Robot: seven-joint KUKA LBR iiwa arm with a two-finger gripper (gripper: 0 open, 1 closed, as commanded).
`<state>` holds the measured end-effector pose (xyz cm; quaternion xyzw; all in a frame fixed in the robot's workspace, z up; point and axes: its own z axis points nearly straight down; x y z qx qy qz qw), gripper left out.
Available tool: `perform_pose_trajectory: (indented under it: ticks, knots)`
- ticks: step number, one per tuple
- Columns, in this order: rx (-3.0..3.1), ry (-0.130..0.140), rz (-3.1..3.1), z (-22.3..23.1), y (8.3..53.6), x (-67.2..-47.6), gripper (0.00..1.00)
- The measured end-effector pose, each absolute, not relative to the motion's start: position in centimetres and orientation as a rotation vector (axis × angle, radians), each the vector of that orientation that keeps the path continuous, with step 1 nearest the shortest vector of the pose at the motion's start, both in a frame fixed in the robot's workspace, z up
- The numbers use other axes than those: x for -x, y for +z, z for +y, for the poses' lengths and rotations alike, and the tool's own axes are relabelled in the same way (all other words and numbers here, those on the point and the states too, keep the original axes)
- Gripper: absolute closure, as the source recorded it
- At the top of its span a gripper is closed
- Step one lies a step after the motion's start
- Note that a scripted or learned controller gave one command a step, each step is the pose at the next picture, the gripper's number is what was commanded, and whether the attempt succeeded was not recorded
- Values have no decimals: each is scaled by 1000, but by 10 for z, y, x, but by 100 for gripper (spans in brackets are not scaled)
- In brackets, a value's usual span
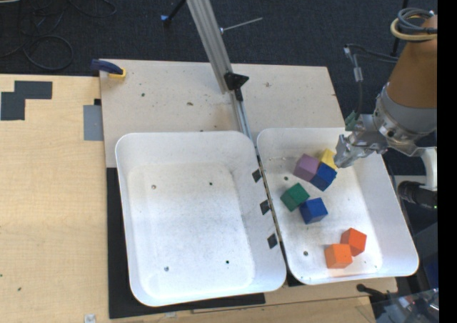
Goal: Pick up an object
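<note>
The left bin point(186, 221) offers broad open floor with nothing standing on it. In the right bin point(385, 207), the purple block point(307, 166), yellow block point(328, 156), two blue blocks point(323, 176) point(313, 210) and green block point(293, 196) crowd the upper-left part, and two orange blocks point(345, 247) sit near the front rim. Bare floor lies between these groups and along the right wall, while a slanted metal post point(211, 28) rises behind the bins.

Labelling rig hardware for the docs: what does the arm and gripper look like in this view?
The arm has a wide orange-tan band above a grey wrist section with a darker ring. A coil of pale cable sits on top of it. The gripper is a small grey metal unit. No markings can be made out.
</note>
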<state>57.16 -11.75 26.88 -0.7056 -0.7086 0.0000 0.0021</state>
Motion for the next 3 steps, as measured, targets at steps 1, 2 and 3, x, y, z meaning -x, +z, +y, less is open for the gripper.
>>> perform_pose_trajectory:
  ticks: [1, 2, 3]
  knots:
    - [2213, 1, -2223, -63, 272, -572, 100]
    - [2212, 3, -2223, -13, 272, -574, 100]
    - [2213, 7, -2220, 37, 255, -582, 100]
